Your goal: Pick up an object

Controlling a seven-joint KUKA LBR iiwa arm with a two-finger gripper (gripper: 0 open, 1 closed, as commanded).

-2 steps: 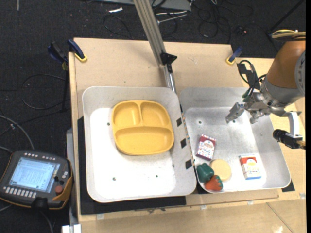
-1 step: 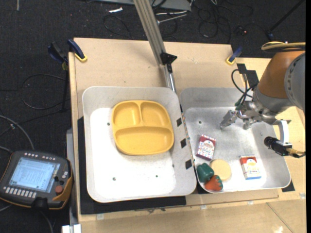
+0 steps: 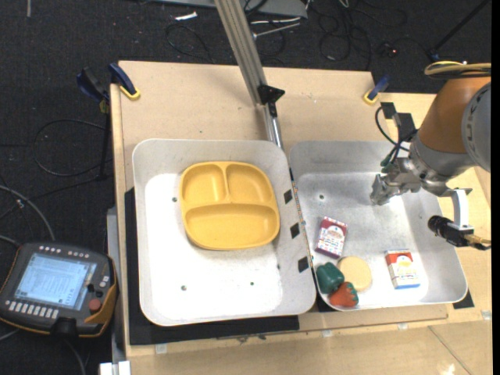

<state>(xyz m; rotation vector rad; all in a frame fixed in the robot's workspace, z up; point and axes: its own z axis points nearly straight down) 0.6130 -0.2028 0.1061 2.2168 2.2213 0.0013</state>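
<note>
While over right bin (image 3: 437,287):
Hand (image 3: 380,194): above bare floor near back, grip unreadable.
Boxes: maroon (image 3: 330,237) near divider, red-white (image 3: 402,269) front right.
Front corner: pepper (image 3: 329,275), strawberry (image 3: 344,294), disc (image 3: 355,271).
Left bin (image 3: 156,287): yellow tray (image 3: 230,205).

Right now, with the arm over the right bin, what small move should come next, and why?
Probably carry the pincer toward the camera and lower it over the red and white carton. The pincer hangs above bare floor near the right bin's far side, touching nothing, and the carton lies apart from the other items, so it looks the easiest pick.
</note>
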